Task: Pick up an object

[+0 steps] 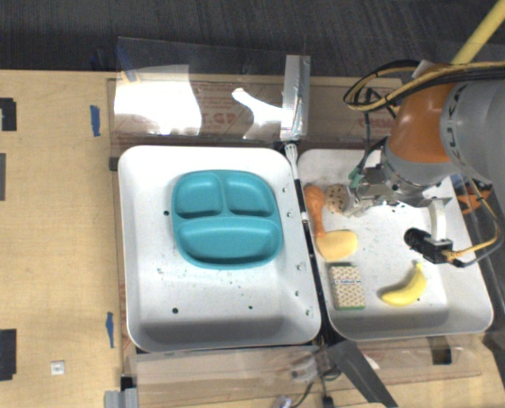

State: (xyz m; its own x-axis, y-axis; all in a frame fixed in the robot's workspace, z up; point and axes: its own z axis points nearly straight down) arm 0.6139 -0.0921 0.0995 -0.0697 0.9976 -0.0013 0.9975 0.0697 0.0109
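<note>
The arm is reaching in from three o'clock and is hanging its gripper (360, 189) over the right bin (469, 308), toward that bin's ten o'clock corner. Whether the gripper is closed on anything is not something the view is showing, so I cannot tell.

Just below the tool, a brownish speckled piece (335, 199) is lying beside an orange carrot-like toy (315, 208) that is running along the bin's nine o'clock wall. A yellow-orange rounded toy (337, 244) is sitting at six o'clock from them, a small patterned box (347, 286) lower still, and a banana (405, 286) is resting toward five o'clock, well apart from the others. The left bin (146, 313) is carrying a teal divided tray (227, 218).

The risk, as I am judging it, is crowding: the nearest things are lying close to each other and to the wall, so a descent could be pushing one aside or striking the rim. The rounded toys could also be slipping out of a pinch.
</note>
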